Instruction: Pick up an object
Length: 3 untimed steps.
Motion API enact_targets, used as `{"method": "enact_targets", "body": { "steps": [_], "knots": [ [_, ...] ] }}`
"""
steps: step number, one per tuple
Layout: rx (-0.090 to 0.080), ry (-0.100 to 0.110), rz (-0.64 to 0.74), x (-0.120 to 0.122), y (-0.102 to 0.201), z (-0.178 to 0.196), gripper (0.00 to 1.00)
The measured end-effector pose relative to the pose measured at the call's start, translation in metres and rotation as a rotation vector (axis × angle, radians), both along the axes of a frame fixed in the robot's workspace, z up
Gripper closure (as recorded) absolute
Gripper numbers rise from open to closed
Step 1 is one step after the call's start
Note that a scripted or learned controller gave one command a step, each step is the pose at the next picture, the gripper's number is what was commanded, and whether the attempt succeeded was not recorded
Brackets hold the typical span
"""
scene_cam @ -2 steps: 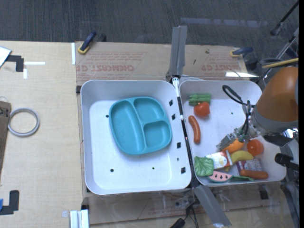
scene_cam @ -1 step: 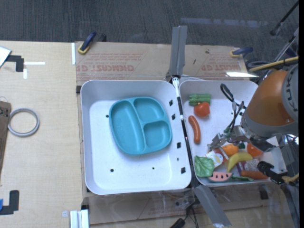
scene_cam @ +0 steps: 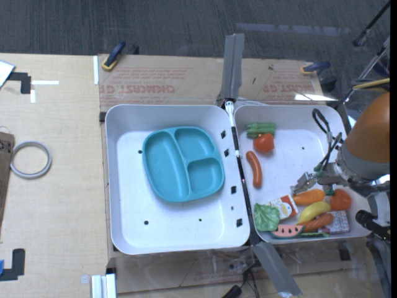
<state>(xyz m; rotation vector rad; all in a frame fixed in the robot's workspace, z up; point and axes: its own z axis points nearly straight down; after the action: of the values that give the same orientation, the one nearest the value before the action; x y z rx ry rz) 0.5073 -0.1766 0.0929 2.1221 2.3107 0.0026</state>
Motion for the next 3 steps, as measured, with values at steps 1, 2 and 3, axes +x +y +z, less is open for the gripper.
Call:
{"method": "enact_targets", "body": {
  "steps": [1,2,3],
  "knots": [
    [0.0,0.003,0.176,0.06,-0.027,0.056,0.0],
    [-0.001,-0.012,0.218,0.016,-0.025,0.008,0.0],
    [-0.001,-0.001,0.209,-0.019,-0.007,0.0,0.0]
  ]
}}
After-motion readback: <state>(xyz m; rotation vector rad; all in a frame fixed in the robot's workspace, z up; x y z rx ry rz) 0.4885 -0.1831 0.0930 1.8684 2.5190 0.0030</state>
